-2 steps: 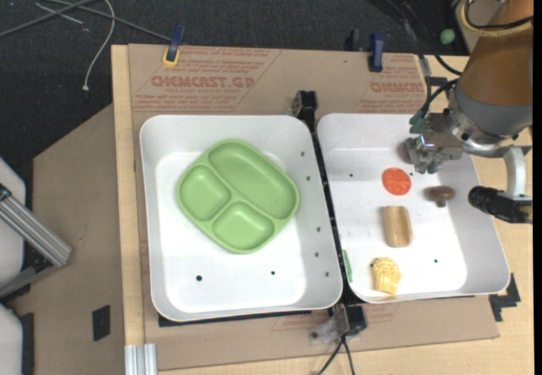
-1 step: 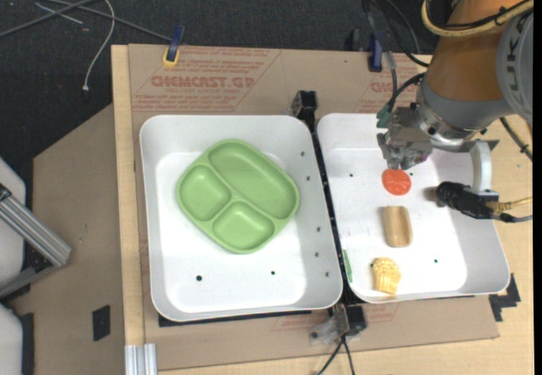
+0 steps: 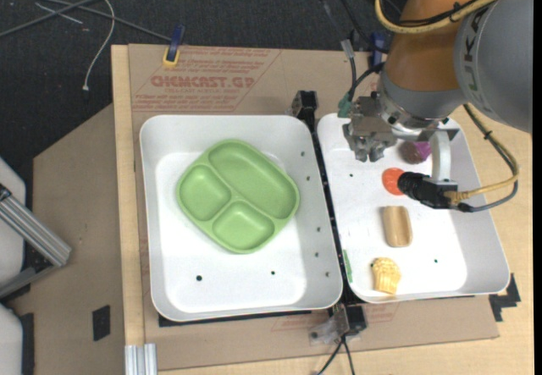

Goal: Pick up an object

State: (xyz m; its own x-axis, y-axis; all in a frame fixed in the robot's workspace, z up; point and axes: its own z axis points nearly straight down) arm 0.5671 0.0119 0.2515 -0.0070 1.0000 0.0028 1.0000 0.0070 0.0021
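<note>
My gripper [image 3: 369, 150] hangs over the upper left part of the right bin [image 3: 449, 276]; from above I cannot make out how its fingers stand, and nothing shows between them. In that bin lie a tan block [image 3: 395, 225], a yellow corn-like piece [image 3: 385, 274], a red-orange piece [image 3: 391, 180] and a purple piece [image 3: 419, 149] partly hidden under the wrist. The tan block and yellow piece lie nearer the front, apart from the gripper. A green divided plate [image 3: 239, 194] rests in the left bin [image 3: 169, 272].
The two white bins sit side by side on a cardboard sheet [image 3: 207, 77]. A blue clip [image 3: 175, 43] lies at the cardboard's far edge. Cables run across the dark floor at the back left. A metal rail [image 3: 30, 229] stands at the left.
</note>
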